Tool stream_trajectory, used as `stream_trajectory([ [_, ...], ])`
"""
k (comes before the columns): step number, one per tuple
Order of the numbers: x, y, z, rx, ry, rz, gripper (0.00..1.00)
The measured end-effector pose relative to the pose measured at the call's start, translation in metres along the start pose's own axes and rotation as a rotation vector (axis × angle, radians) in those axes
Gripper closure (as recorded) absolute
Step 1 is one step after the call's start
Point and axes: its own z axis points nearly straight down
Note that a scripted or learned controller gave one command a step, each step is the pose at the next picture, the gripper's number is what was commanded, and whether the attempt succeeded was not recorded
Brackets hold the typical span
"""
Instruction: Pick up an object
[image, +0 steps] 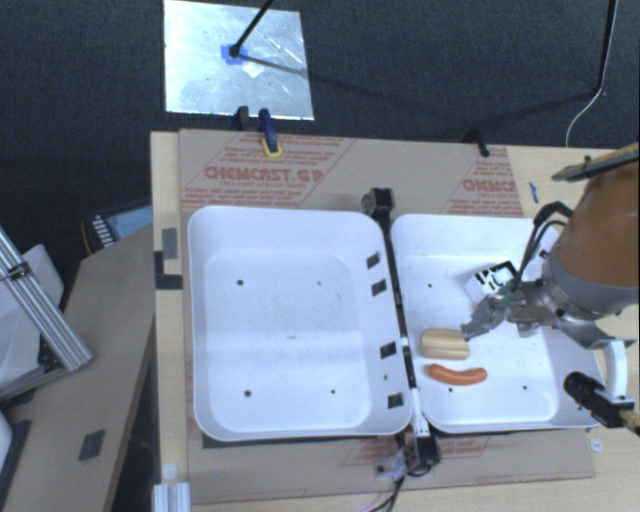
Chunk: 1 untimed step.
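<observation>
Two small objects lie in the right bin (520, 240): a tan bread-roll-shaped piece (445, 345) near its left wall and a red-orange sausage (458, 375) just in front of it. My gripper (482, 318) reaches in from the right and hangs just right of and above the tan piece, its grey fingers pointing down-left toward it. Nothing shows between the fingers. The arm's orange band (605, 225) and grey wrist cover the bin's right side.
The left bin (215, 235) sits beside the right one, with black clips (390, 350) along the shared divider. Both bins rest on a cardboard sheet (330, 165). A silver plate (238, 58) lies beyond the bench at the back.
</observation>
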Motion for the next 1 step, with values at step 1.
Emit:
stream_trajectory([
  [1,0.0001,0.0012,-0.0110,-0.003,0.000,-0.002,1.00],
])
